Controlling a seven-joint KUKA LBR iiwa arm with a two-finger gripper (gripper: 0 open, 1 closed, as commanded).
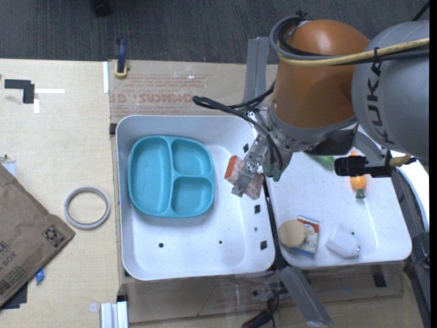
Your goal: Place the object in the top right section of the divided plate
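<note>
A blue divided plate (171, 176) lies in the left white bin (184, 258), toward its far left. It has one long section on the left and two smaller ones on the right. My gripper (242, 181) hangs over the right side of that bin, just right of the plate's rim. A small orange-and-white object (234, 169) sits between its fingers, level with the plate's right edge. The gripper's body hides the far side of the object.
The right bin (382, 251) holds a tan round item (293, 233) on a small printed box (311, 236), a white piece (343, 243), an orange item (359, 182) and something green (326, 160). A grey tape ring (87, 206) and a cardboard box (27, 238) lie on the bench at left.
</note>
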